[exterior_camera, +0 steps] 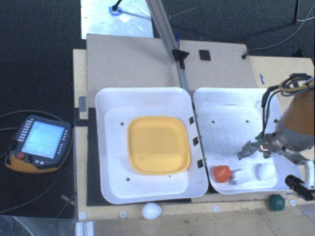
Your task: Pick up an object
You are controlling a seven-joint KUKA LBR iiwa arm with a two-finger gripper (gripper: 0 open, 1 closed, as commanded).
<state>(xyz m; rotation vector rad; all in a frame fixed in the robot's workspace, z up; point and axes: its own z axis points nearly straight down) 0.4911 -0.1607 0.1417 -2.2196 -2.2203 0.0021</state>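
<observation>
The jaws (252,149) hang low over the right shallow white plastic bin (221,102), at its right side, and whether they are spread or closed cannot be told from this slanted view; nothing can be seen gripped between them. Nearest the viewer, on the front strip of the counter (98,48), a white egg-shaped object (151,211) lies just outside the left bin's front rim, and a small dark green ball (276,202) lies off the right bin's front right corner. Inside the right bin, along its front wall, three small things lie in a row: a red-orange rounded object (221,173) at the left, a pale white cylindrical piece (242,176) touching or just beside it, and a white egg-shaped object (266,171) to the right, just below the jaws. The grey arm with its orange band (299,118) reaches in above these from the right. The left shallow white plastic bin (110,146) holds a square yellow plastic plate with rounded corners (159,144), lying flat near its middle. Well apart to the left, off the counter, a grey and orange handheld control pendant with a lit screen (39,142) rests on the dark floor. Farther back, a slanted grey metal pole (165,26) crosses the brown board behind the bins.
</observation>
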